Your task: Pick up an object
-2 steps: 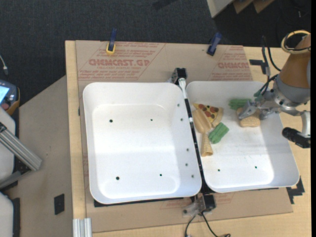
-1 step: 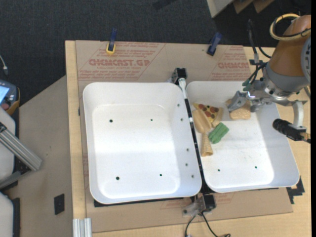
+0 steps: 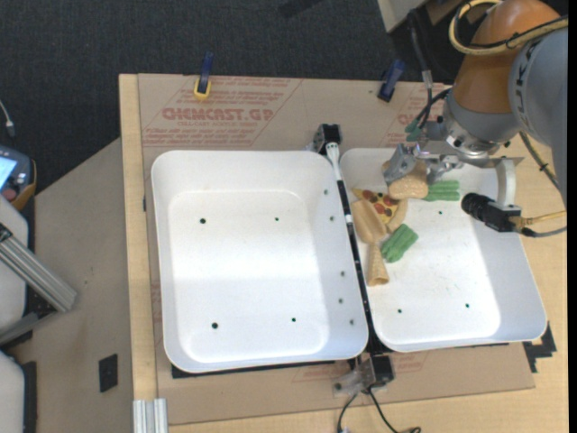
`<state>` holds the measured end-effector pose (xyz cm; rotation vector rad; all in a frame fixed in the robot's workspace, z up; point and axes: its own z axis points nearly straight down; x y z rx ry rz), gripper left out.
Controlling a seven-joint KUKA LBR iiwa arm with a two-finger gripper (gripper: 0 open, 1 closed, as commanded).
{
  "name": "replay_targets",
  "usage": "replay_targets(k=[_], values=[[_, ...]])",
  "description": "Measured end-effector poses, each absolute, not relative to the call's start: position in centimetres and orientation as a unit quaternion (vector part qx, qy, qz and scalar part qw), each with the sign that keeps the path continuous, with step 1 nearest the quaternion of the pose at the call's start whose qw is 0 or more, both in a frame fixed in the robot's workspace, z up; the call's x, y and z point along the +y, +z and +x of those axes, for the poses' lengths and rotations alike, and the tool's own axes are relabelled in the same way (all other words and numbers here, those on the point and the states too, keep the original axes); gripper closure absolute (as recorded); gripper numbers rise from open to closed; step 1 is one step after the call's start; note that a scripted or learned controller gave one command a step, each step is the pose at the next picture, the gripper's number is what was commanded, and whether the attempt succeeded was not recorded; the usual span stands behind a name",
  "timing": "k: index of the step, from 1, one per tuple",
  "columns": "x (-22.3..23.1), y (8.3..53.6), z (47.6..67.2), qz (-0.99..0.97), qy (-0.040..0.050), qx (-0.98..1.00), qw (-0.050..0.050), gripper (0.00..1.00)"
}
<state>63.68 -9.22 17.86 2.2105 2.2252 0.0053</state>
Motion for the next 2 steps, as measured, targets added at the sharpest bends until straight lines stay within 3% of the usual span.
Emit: replay_targets(k=[1, 2], values=[[-9.9, 8.5, 61.5, 0.708, 0.0007, 0.706, 0.002, 1.0], [-4.6, 19.1, 58.4, 0.705, 0.0034, 0.709, 0.002, 1.0]])
